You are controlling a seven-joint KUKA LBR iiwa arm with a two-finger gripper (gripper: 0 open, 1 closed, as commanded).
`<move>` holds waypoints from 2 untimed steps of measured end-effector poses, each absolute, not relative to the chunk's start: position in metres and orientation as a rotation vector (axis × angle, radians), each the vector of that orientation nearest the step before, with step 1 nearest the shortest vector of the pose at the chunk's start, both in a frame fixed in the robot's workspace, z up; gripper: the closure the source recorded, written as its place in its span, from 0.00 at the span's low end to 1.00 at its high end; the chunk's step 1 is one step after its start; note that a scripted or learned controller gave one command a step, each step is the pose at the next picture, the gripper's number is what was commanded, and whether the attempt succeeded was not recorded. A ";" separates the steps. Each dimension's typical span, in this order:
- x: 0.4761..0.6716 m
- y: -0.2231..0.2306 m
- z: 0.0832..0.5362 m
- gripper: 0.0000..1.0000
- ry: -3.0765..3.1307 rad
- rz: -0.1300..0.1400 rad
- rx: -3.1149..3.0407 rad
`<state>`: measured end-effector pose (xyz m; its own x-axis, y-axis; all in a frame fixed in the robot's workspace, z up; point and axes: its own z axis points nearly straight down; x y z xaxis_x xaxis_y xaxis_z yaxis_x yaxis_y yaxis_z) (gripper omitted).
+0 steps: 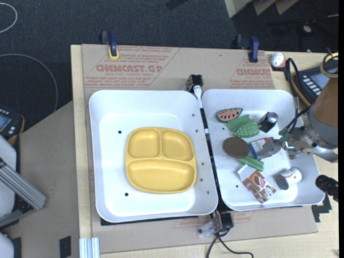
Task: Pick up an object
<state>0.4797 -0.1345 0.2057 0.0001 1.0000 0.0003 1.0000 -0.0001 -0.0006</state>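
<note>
Several small objects lie in the right bin (228, 198). A watermelon slice toy (229, 114) sits near the back, with a green leafy piece (243, 127) and a dark cylinder (267, 121) beside it. A brown oval (234, 147), a blue packet (259, 144) and a green stick (250, 163) lie mid-bin. Toward the front are a brown-and-white packet (257, 184) and a white piece with a red spot (288, 177). My gripper (279, 145) reaches in from the right, low over the bin, just right of the blue packet.
The left bin (102, 144) holds a yellow divided plate (160, 159). A black divider clip (194, 83) sits between the bins at the back. Clamps (112, 44) and cables line the bench's rear and right side.
</note>
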 end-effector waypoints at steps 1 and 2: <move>0.481 -0.135 0.216 1.00 -2.224 -0.002 -2.223; 0.479 -0.062 0.204 1.00 -2.225 0.000 -2.209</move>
<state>0.4793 -0.0622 0.2043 -0.0074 1.0000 0.0043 1.0000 0.0075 -0.0042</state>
